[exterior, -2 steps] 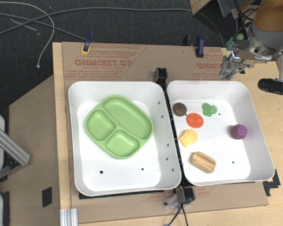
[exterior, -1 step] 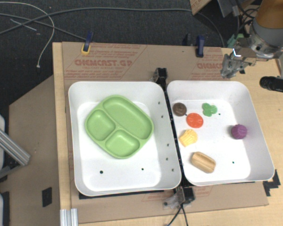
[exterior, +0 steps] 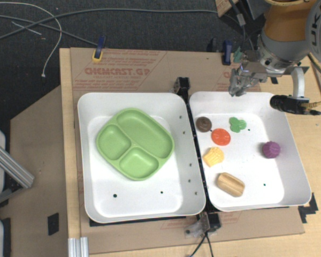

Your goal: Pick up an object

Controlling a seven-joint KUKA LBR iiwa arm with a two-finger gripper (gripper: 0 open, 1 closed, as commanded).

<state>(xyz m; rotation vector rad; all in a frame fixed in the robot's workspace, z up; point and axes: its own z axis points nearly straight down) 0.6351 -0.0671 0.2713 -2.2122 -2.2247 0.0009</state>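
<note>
six toys: all in the right bin (exterior: 289,194): brown donut (exterior: 204,124), green clover-ish piece (exterior: 237,125), orange tomato (exterior: 221,137), yellow corn chunk (exterior: 214,156), purple ball (exterior: 271,149), tan bread roll (exterior: 230,184)
one tray: green divided plate (exterior: 135,143), left bin (exterior: 96,197)
gripper (exterior: 238,87): hanging at the right bin's far rim, holding nothing, can't tell how wide it's open
tip: i'd go for the purple ball, it sits apart; drop straight down, centred
</note>
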